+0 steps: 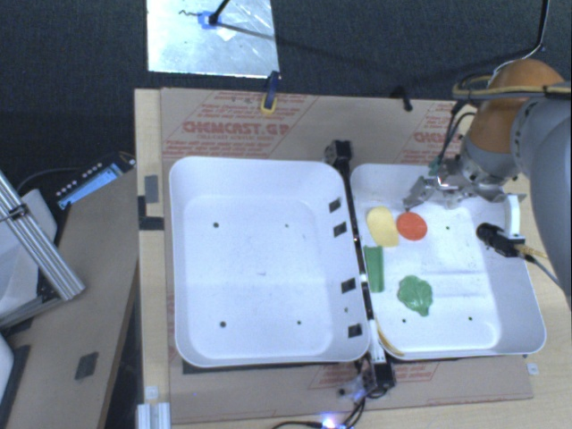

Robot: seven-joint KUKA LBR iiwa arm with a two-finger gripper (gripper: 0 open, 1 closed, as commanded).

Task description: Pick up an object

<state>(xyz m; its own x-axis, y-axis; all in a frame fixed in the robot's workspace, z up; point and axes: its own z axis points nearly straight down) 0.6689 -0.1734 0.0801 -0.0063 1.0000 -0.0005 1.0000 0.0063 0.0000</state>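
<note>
The orange disc [411, 227] is lying flat in the right bin [514, 315], touching the yellow piece [382, 226] on its left side, with the green stick [374, 267] and the green lump [416, 294] sitting nearer the camera, apart from it. The gripper [418, 193] is hovering just behind the disc, toward the bin's far wall, and nothing is sitting between its metal tips; whether those tips are spread or closed cannot be told from this slant. The left bin [192, 181] is resting beside it on the desk [223, 119]. To take the disc well, the arm is probably needing to centre above it and come down straight, keeping one tip off the yellow piece so the pair is not nudged together.
</note>
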